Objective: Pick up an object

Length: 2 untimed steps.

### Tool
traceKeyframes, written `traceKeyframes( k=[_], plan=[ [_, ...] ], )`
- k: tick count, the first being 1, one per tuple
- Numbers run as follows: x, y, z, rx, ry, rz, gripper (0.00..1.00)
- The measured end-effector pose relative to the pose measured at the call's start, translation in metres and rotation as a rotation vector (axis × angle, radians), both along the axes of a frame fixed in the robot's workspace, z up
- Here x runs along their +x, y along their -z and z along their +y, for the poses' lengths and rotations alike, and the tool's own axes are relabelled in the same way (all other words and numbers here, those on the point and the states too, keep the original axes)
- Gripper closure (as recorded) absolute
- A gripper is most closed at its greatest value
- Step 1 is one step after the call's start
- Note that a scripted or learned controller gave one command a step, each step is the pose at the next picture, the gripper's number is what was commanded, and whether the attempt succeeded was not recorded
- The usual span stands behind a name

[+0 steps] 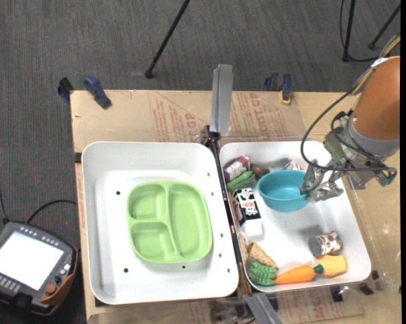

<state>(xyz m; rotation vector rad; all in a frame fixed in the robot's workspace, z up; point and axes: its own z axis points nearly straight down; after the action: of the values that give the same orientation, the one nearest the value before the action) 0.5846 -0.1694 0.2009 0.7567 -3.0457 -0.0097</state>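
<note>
I see the pincer (317, 185) at the right rim of the blue bowl (283, 191), fingers pinching that rim. The bowl sits in the right bin (348, 225), just right of the milk carton (246, 204); the can (324, 244) lies below-right of the bowl.

Smooth, glossy plastic is presented by the blue bowl (284, 191) touching the gripper (317, 186). Matt plastic is shown by the green tray (169, 221) well apart; bare cardboard (156, 113) is laid beneath the white bins (98, 201).
</note>
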Motion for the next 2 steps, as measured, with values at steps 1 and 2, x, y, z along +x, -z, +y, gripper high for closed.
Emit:
traceKeyframes(
  k=[1, 2],
  plan=[
    [0.001, -0.004, -0.001, -0.002, 0.001, -0.007, 0.00],
    [-0.061, 0.105, 0.032, -0.001, 0.153, 0.006, 0.00]
  ],
)
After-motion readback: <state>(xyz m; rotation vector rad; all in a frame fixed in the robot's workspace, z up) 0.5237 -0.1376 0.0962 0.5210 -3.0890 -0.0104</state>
